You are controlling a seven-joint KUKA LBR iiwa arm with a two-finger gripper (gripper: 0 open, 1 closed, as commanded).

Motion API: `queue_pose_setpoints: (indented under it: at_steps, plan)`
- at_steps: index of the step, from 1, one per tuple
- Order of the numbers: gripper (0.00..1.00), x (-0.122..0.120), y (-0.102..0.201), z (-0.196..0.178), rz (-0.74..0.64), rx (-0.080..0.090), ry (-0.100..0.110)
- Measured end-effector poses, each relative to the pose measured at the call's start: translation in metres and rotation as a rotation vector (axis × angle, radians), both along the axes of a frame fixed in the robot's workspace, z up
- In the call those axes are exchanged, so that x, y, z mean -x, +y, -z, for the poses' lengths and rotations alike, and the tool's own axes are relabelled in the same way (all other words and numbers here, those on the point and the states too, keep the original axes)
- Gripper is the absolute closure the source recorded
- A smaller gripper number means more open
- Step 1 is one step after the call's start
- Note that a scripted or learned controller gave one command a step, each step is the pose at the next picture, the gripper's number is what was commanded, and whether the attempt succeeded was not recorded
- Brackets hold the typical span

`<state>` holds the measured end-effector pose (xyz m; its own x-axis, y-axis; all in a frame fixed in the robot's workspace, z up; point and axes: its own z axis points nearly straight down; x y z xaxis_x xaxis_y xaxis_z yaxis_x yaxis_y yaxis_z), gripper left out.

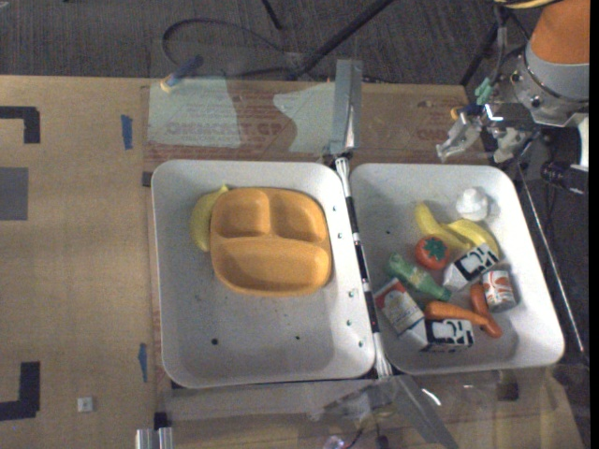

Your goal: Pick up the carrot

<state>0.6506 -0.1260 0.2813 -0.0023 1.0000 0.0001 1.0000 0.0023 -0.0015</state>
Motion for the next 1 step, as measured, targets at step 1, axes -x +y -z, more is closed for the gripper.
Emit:
queue_pose_setpoints:
  at_steps: [1]
  plan:
    - [0.0,-0.0168,-0.0175,0.0227,-0.012,0.002,-0.003]
